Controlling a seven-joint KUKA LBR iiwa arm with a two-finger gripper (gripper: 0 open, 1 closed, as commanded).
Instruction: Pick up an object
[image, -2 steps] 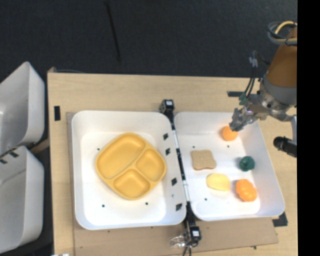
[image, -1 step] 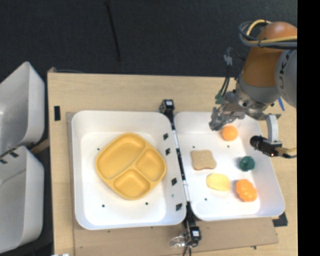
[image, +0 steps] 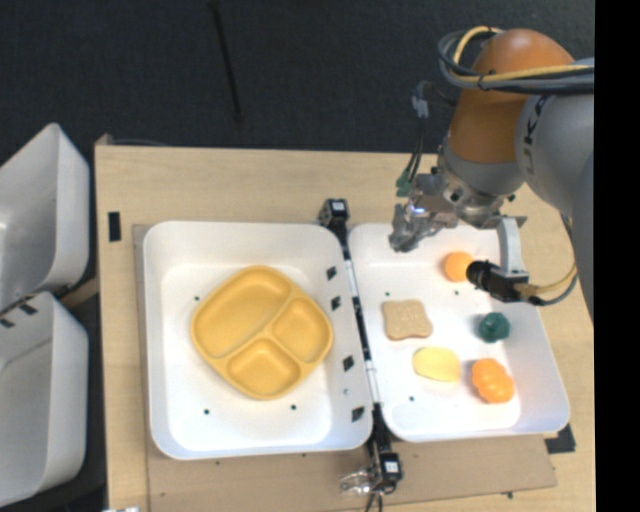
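Well apart, gripper (image: 404, 238) at bin's far edge, toast slice (image: 406, 320) nearer.

My fingers (image: 404, 238) hang over the far left corner of the right bin (image: 530, 400), nothing between them. Nearest me, toward the bin's middle, lies a flat tan slice of toast (image: 406, 319). Beyond it rests a pale yellow lemon-like piece (image: 437, 364), and next to that an orange pepper-shaped piece (image: 491, 380). A small orange ball (image: 457, 266) sits off to my side, a dark green lump (image: 492, 326) farther out.
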